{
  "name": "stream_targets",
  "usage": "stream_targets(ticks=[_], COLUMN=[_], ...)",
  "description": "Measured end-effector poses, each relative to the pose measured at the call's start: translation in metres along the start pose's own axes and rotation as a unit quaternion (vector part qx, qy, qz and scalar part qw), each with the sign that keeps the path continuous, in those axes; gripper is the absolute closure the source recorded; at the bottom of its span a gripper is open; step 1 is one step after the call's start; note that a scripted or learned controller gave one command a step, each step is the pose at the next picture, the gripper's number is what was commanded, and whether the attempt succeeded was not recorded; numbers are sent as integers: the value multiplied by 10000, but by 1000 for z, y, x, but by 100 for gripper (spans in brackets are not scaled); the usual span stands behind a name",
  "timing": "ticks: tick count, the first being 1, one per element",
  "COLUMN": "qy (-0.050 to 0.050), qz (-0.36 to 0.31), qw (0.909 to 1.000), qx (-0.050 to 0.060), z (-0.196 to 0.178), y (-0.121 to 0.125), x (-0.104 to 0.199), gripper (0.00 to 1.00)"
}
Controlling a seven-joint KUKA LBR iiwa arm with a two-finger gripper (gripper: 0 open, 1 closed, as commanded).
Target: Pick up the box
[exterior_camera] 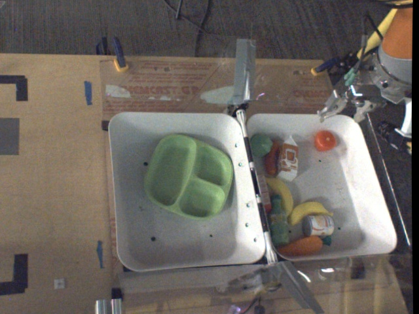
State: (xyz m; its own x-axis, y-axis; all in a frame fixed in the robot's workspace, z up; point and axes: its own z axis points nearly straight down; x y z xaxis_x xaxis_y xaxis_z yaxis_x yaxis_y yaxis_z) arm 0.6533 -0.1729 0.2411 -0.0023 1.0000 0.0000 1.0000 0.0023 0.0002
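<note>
At the frame's lower right, a carrot [300,246] and a small can [318,225] lie in the right bin [366,195]. The box [288,159], a small white carton, lies upper left in that bin, touching a red item [272,159]. The gripper [345,103] hangs at the bin's upper right rim, fingers spread, holding nothing. Crowded neighbours could foul the grasp or get lifted instead.
</note>
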Motion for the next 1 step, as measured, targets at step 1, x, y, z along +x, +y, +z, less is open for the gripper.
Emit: stream_targets(ticks=[1], qy=[7], qz=[1247], qw=[9922], qx=[18], z=[84], y=[-60], x=[-9], gripper=[0])
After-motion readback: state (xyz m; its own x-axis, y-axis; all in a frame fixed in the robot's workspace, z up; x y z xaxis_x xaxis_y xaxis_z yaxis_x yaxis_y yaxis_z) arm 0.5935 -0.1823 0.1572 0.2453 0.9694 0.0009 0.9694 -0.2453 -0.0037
